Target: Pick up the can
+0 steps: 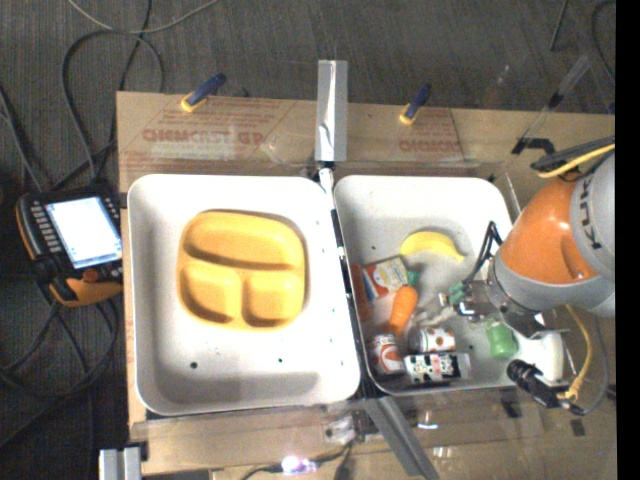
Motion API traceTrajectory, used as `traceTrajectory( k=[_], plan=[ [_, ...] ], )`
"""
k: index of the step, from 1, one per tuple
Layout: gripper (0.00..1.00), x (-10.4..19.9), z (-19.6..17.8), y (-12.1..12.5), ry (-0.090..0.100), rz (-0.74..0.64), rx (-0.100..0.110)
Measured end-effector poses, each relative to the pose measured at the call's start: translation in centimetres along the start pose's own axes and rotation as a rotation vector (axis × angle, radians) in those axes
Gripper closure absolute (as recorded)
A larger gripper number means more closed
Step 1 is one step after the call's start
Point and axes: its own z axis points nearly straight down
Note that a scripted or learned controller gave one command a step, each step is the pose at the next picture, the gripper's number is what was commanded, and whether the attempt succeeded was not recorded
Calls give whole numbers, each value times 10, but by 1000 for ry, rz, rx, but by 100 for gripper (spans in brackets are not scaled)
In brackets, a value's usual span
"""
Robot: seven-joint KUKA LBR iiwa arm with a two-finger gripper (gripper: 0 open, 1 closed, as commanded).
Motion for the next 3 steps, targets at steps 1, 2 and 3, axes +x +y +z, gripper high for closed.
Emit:
traceTrajectory(
  k=[1, 2, 3],
  plan=[
    [100, 1, -9, 1, 2, 0, 0],
    [100, -59, -105, 30, -6, 100, 16],
    [0, -59, -105, 30, -6, 99, 17]
  ],
)
